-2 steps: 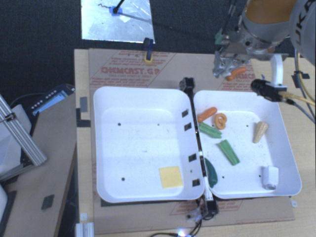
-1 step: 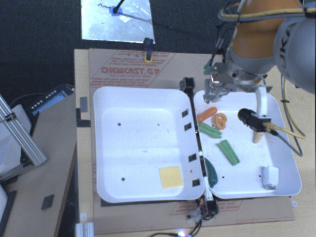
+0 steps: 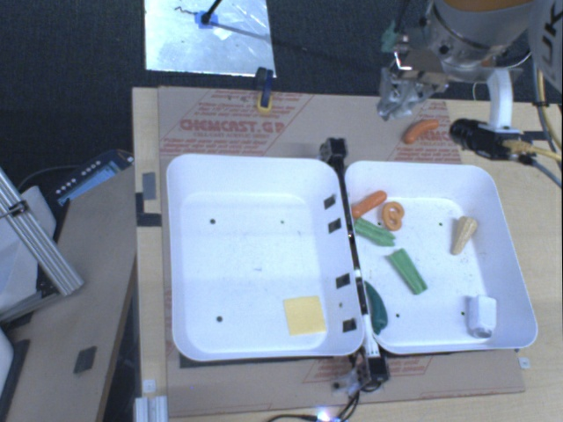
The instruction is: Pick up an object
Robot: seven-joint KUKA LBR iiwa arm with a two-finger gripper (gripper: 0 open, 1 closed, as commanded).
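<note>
My gripper [image 3: 401,105] hangs high over the bench's far side, just beyond the back rim of the right bin [image 3: 506,236]. Nothing hangs below it. An orange sausage [image 3: 421,131] lies outside the bin on the cardboard, just right of and below the gripper. Inside the right bin lie an orange carrot [image 3: 369,204], an orange ring [image 3: 392,215], a green pod [image 3: 374,233], a green block [image 3: 407,271], a dark green piece [image 3: 376,307], a beige cone [image 3: 463,234] and a pale grey object [image 3: 480,315]. A yellow square [image 3: 304,315] lies in the left bin [image 3: 189,236].
A black clip [image 3: 333,149] sits at the back where the two bins meet. A blue and yellow clamp [image 3: 263,89] stands on the cardboard's far edge, with a silver sheet [image 3: 208,25] behind it. Metal framing [image 3: 35,244] stands at the left.
</note>
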